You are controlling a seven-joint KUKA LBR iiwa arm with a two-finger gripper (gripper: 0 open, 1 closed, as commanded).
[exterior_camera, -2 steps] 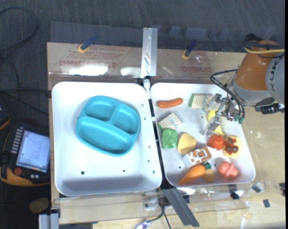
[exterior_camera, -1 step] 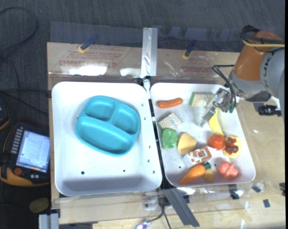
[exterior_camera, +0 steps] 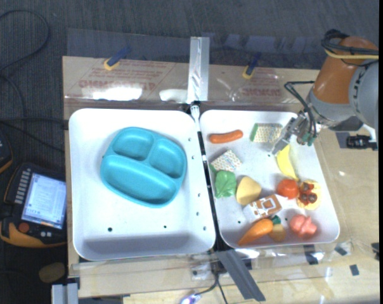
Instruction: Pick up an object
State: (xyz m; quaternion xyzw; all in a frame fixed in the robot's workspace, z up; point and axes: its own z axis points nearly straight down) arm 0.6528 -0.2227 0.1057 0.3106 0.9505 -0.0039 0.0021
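Arm is reaching in from the right, orange wrist band sitting over the right bin's (exterior_camera: 328, 202) upper right corner. Gripper (exterior_camera: 292, 136) is hanging low in that corner with fingers parted and nothing between them, so released, no grasp.

Nearest candidate is the banana (exterior_camera: 286, 161): it's lying just below and slightly left of the gripper, close to touching, long axis running roughly top to bottom along the bin's right side. The fingers are looking angled across that axis, so my read is a short drop down onto the banana's upper end would do it.

Green patterned packet (exterior_camera: 266, 132) is sitting just left of the gripper, also in reach. Tomato (exterior_camera: 287, 187) is crowding the banana's lower end. Left bin (exterior_camera: 84, 233) is holding the blue tray (exterior_camera: 144, 164), well apart from all this.
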